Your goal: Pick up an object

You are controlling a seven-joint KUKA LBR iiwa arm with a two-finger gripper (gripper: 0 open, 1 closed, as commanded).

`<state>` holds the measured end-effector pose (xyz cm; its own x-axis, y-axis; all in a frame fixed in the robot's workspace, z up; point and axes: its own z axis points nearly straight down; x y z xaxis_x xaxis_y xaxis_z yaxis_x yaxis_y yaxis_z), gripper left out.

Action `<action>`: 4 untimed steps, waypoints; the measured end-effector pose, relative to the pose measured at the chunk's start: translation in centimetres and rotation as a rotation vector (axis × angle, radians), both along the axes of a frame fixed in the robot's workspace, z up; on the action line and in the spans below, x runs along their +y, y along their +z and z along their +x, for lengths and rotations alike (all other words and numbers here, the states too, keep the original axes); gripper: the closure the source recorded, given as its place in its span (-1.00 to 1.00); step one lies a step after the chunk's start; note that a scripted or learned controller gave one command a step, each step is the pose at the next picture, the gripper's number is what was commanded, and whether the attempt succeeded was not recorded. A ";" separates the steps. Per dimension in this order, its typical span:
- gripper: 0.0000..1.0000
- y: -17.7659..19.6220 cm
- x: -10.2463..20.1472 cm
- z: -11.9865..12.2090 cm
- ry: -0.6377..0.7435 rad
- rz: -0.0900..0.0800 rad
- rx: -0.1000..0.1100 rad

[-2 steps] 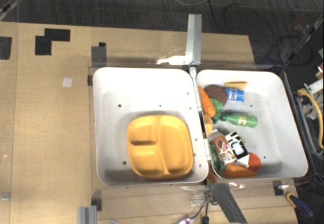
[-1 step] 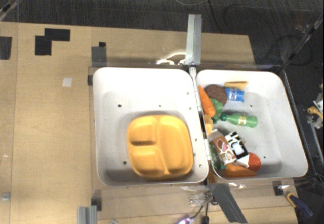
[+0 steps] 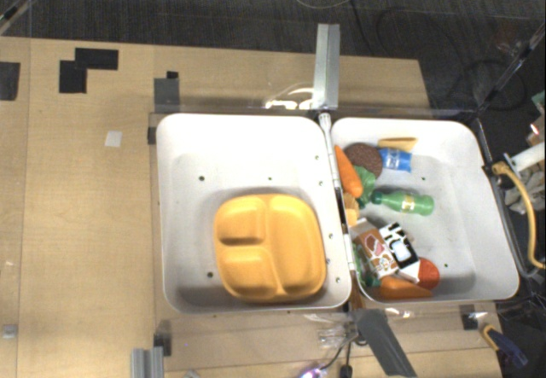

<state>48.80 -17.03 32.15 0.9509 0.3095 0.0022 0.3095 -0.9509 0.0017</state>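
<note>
Work on the pick looks unstarted to us: every candidate lies at rest in the right bin (image 3: 478, 223), and nothing is lifted clear of its floor. We take the divider (image 3: 328, 180) between the two bins as our mark. Hard against it on the right side lies a carrot (image 3: 348, 171), with a brown lump (image 3: 365, 154) just beyond it and a blue tub (image 3: 395, 156) a little farther from the divider. Below these, a green bottle (image 3: 401, 201) lies on its side, pointing away from the divider. Nearer the front edge, a packet (image 3: 374, 253) sits close to the divider, with a black-and-white piece (image 3: 398, 245) touching it, and a red ball (image 3: 427, 272) and an orange piece (image 3: 401, 288) are crowded just beside them. On the other side of the divider, the left bin (image 3: 183, 197) holds a yellow tray (image 3: 269, 244), set toward the front and close to the divider. Of the gripper's jaws we cannot tell anything — neither how wide they stand nor whether they hold something. So the whole task is left, as we judge it: approach, close on one thing, lift. The bottle seems the easiest choice, since it lies farthest from the divider with bare floor around it; the pieces at the front are packed tight — a grasp there could catch two at once or slip.
</note>
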 end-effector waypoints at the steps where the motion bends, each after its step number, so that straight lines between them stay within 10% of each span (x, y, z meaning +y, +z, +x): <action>1: 1.00 -1.0 1.0 0.0 0.211 0.000 0.001; 2: 1.00 -3.5 -1.8 0.5 -0.107 0.001 0.001; 3: 1.00 -0.2 4.6 0.0 -0.107 0.002 -0.001; 4: 1.00 -1.2 7.0 10.3 0.038 0.001 0.001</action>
